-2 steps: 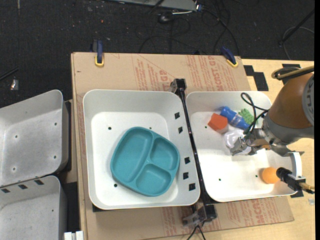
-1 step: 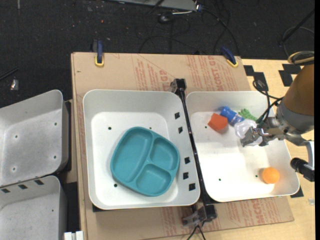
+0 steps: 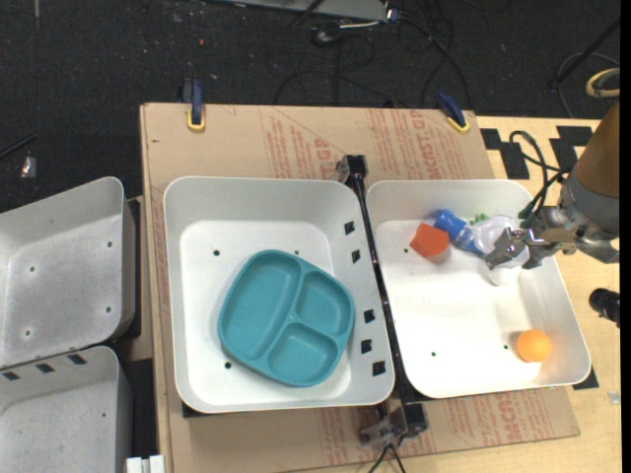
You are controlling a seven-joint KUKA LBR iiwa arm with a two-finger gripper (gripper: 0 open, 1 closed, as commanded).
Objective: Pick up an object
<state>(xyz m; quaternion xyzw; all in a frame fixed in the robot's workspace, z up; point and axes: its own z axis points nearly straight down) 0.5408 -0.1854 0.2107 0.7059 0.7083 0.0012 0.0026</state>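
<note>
1. Toward three o'clock of the counter (image 3: 256, 131), the right white bin (image 3: 473, 363) bears the loose things; the left white bin (image 3: 187, 264) holds a teal divided plate (image 3: 286, 316), its long axis running from ten to four o'clock.
2. At about twelve o'clock inside the right bin lies a cluster: an orange-red block (image 3: 429, 240), a blue object (image 3: 455, 227) just beside it at its two o'clock, and a clear crumpled wrapper (image 3: 490, 233) touching the blue one. The blue object's long axis runs from ten to four o'clock.
3. An orange ball (image 3: 532, 345) sits well apart, near the bin's four o'clock corner.
4. The gripper (image 3: 511, 251) reaches in from three o'clock, its tip at the wrapper's four o'clock edge. How wide the fingers stand I cannot tell; nothing shows clearly between them.
</note>
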